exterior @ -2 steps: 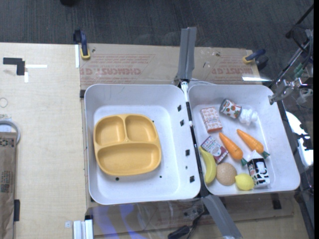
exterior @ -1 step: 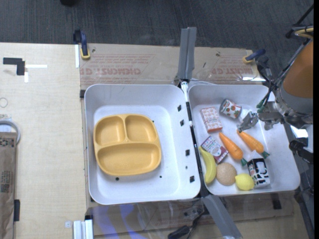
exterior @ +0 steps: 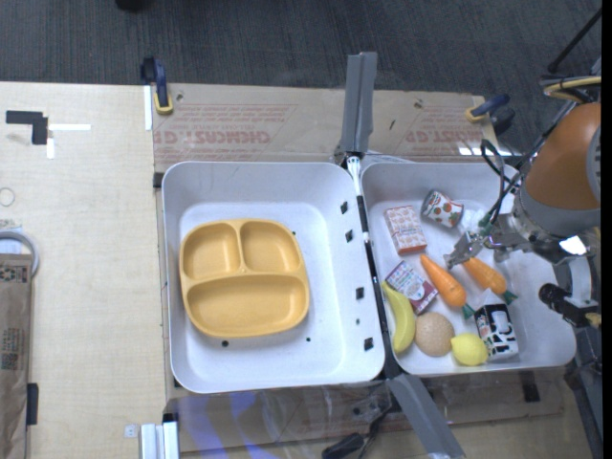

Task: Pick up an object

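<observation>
Two shallow white bins are seen from above, side by side on a pale wooden surface (exterior: pixel 76 256). The left bin (exterior: pixel 182 352) holds a yellow plate (exterior: pixel 245 277) divided into three compartments.

The right bin (exterior: pixel 550 347) holds small toy foods in a loose cluster. Two orange carrots lie at its middle: a longer carrot (exterior: pixel 444 280), tapered, slanting from upper left to lower right, and a shorter carrot (exterior: pixel 485 274) just to its right with a bit of green at its lower end. A yellow banana (exterior: pixel 402 317) curves along the bin's left wall. A round tan ball (exterior: pixel 433 334) sits beside the banana, touching a yellow lemon (exterior: pixel 469 349) at the front. A black-and-white can (exterior: pixel 497 332) lies just right of the lemon. Two pink-and-white cartons are present, one (exterior: pixel 405 229) near the back, one (exterior: pixel 411 286) between banana and longer carrot. A red-and-white pouch (exterior: pixel 442 208) lies near the back.

The arm, grey with an orange band, reaches in from the right. The pincer (exterior: pixel 466 251) is lowered over the bin's middle, its tips just above the gap between the two carrots. Its fingers appear slightly parted, with nothing gripped between them.
</observation>
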Controlling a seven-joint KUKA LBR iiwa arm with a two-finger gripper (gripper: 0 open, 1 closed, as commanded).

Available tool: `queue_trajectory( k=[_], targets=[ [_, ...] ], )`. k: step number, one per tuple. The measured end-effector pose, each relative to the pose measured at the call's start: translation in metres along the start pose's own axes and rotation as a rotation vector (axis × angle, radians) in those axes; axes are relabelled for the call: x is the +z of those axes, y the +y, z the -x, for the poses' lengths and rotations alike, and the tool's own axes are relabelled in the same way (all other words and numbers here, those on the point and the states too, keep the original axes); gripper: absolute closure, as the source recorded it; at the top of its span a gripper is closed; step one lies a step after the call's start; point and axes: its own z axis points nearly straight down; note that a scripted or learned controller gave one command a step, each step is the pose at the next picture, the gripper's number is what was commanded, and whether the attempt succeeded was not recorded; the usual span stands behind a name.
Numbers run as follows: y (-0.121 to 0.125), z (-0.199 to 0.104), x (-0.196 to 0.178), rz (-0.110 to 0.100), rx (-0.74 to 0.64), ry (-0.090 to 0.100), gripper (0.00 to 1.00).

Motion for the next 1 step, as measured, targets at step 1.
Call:
queue_trajectory(
  k=[1],
  targets=[
    [-0.0001,0.0010,-0.0091,0.000,0.003,0.000,1.00]
  ],
)
